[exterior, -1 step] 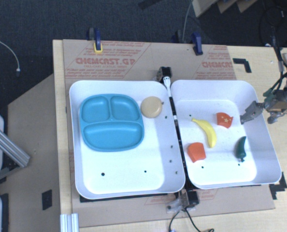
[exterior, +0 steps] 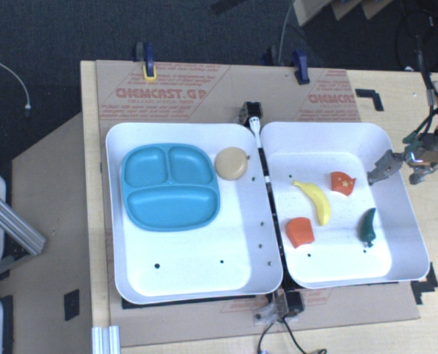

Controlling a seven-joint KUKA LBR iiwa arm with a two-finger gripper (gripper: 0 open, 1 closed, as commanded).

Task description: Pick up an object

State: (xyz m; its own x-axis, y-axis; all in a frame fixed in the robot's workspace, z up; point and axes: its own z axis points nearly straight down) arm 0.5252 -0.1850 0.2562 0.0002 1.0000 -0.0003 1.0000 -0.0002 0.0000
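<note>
The right bin [exterior: 396, 260] holds a yellow banana [exterior: 313, 200], a red strawberry-like piece [exterior: 342, 184], an orange block [exterior: 300, 232] and a dark green pepper [exterior: 367, 226]. My gripper [exterior: 387, 167] hangs at the bin's right rim, a little right of the red piece and above the pepper. Nothing is seen in its grasp. In the left bin [exterior: 130, 271] a tan round bun [exterior: 231, 163] lies beside a blue divided plate [exterior: 171, 185].
The two bins meet at a black-hinged seam [exterior: 267, 198] on a cardboard-covered bench [exterior: 204, 87]. Blue clamps [exterior: 147, 56] hold the board's far edge. Cables [exterior: 425, 65] hang at the far right near the arm.
</note>
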